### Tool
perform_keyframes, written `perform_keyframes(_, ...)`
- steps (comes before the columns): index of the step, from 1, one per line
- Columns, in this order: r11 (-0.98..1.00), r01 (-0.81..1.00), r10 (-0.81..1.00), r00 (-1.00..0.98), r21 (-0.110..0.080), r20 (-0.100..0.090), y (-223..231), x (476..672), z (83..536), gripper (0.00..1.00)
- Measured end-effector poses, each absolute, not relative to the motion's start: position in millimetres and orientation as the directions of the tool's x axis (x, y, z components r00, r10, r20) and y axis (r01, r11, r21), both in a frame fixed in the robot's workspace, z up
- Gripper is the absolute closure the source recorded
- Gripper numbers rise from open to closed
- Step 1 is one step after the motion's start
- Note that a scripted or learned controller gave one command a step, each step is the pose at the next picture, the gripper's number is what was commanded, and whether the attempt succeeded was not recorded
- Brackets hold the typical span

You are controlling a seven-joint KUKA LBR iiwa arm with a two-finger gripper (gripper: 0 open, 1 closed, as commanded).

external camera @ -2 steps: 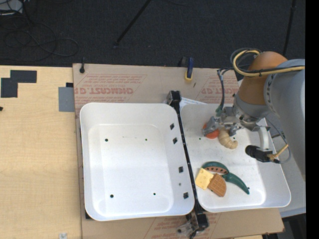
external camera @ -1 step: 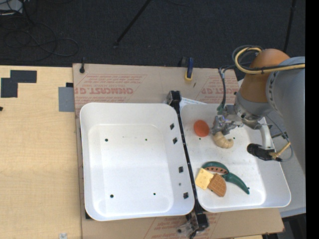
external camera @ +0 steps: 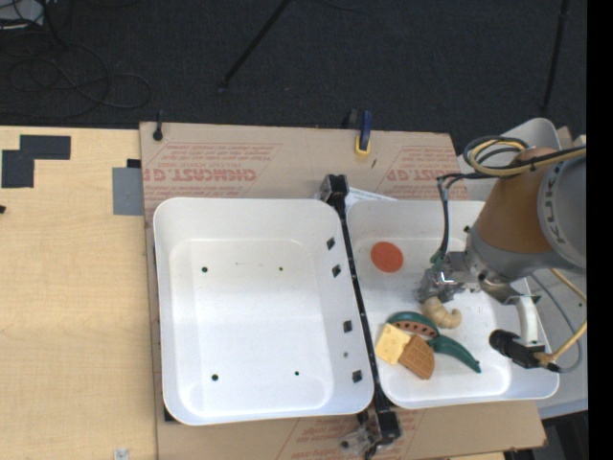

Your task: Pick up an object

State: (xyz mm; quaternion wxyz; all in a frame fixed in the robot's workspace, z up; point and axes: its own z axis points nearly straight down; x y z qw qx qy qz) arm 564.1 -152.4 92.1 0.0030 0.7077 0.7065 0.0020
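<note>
The gripper [external camera: 441, 284] hangs low in the right bin [external camera: 498, 383], its grip state impossible to tell, right above the small beige piece [external camera: 442, 314]. Best to centre on it, clear of the green curved item [external camera: 442, 340].

Dark carpet behind a pale wooden table

The carpet floor [external camera: 287, 56], crossed by cables [external camera: 57, 56], lies beyond the table [external camera: 67, 286]; printed cardboard [external camera: 249, 166] covers the table's right part.

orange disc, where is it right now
The orange disc lies in the right bin, toward its far left corner near the divider, apart from the yellow block nearer the camera and left of the end effector.
</note>
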Motion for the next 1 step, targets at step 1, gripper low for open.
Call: perform_keyframes(1,0.011,1.000,1.000,-0.011,0.011,0.003,-52.9,619.3,194.6,1.00)
